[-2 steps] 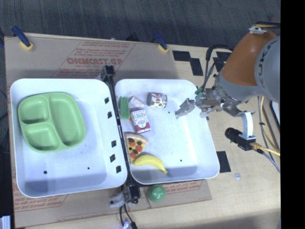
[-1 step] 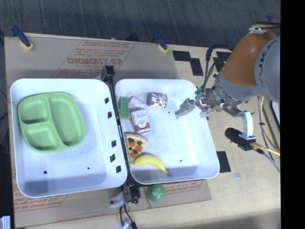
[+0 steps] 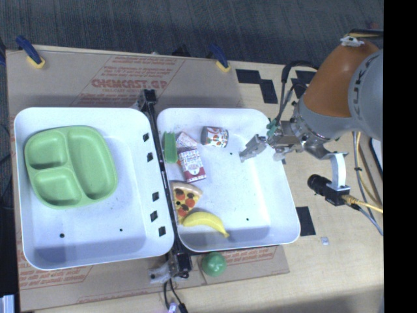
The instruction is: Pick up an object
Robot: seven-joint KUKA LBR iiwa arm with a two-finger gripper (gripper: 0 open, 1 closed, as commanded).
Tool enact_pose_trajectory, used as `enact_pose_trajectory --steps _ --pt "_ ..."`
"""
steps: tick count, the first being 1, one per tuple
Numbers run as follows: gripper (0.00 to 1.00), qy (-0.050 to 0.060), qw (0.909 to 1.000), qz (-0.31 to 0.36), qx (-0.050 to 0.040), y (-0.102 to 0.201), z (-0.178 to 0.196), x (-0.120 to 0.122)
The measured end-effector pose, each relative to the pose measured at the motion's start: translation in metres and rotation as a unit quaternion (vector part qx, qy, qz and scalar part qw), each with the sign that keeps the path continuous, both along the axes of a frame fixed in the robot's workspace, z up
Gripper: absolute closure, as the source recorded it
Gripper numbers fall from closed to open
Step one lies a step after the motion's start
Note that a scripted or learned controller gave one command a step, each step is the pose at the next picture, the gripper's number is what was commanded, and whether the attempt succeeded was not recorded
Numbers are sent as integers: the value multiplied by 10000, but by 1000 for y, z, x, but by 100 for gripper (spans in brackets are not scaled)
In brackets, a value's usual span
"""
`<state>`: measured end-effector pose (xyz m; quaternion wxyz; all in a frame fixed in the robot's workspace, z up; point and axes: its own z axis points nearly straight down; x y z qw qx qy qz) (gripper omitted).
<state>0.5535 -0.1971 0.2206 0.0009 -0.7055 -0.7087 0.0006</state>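
Note:
The right bin (image 3: 260, 201) holds several items along its left side. A small can (image 3: 214, 136) lies near the back, with a red and white packet (image 3: 191, 162) and a green block (image 3: 170, 147) to its left. A pizza slice toy (image 3: 185, 197) and a yellow banana (image 3: 205, 222) lie toward the front. My gripper (image 3: 252, 149) hangs over the right part of this bin, to the right of the can and apart from it. Nothing shows in its grasp.
A green divided plate (image 3: 68, 165) sits in the left bin (image 3: 98, 240). A green ball (image 3: 212, 263) lies on the cardboard just outside the right bin's front edge. Black clips line the divider between the bins. Cables trail off the arm at the right.

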Motion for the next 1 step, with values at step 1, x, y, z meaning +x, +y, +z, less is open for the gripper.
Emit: enact_pose_trajectory --steps 1 --pt "0 0 10000 0 0 0 0 0"
